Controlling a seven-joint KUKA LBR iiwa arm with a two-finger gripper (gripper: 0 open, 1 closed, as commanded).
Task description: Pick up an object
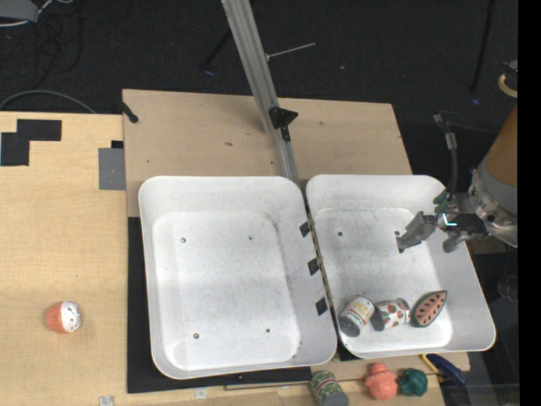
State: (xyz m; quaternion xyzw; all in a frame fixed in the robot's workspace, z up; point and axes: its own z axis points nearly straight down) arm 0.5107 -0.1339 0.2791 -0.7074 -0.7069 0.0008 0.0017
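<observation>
From my console, the bench carries two white bins side by side. Three small objects [393, 312] lie along the right bin [372, 197] near its front wall. My gripper [429, 229] hangs above that bin's right side, fingers apart, holding nothing. The left bin [161, 197] adjoins.

Two bins sit side by side, the left bin [221, 273] bare and the right bin [372, 235] holding a can [357, 315], a cup [390, 313] and an oval piece [428, 308] in a row along its lower edge, the gripper [431, 229] above them at its right side.
</observation>
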